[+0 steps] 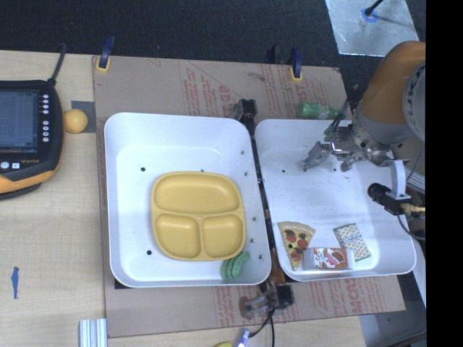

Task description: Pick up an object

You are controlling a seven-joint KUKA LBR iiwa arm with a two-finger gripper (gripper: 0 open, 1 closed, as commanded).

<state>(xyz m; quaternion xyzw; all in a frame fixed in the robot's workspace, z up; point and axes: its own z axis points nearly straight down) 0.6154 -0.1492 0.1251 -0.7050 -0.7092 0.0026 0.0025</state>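
The objects available for picking lie in two white bins. In the right bin (pixel 289 139), three flat items sit along the near edge: a pizza slice (pixel 296 240) toward the left, a small red and white packet (pixel 328 258) just beside it on the right, and a patterned square card (pixel 352 241) near the packet's upper right corner, tilted. The pizza slice and the packet are close together, possibly touching at one corner; the card stands slightly apart from the pizza slice. The gripper (pixel 331 157) is over the far half of the same bin, well apart from these three items, with its metal fingers (pixel 312 157) pointing left and spread apart, nothing between them. The grey arm with its orange band (pixel 394 78) enters from the right above that bin. The left bin (pixel 119 194) holds a yellow divided tray (pixel 197 215) with three compartments, lying flat near the middle. A green object (pixel 234 266) rests just beside the tray's near right corner, against the bin's near wall. Both bins sit on a brown cardboard sheet (pixel 181 82) on the bench. A green item (pixel 315 110) lies on the cardboard beyond the right bin. On the bench to the left are a control pendant (pixel 25 139) and a yellow ball (pixel 75 121) near it.
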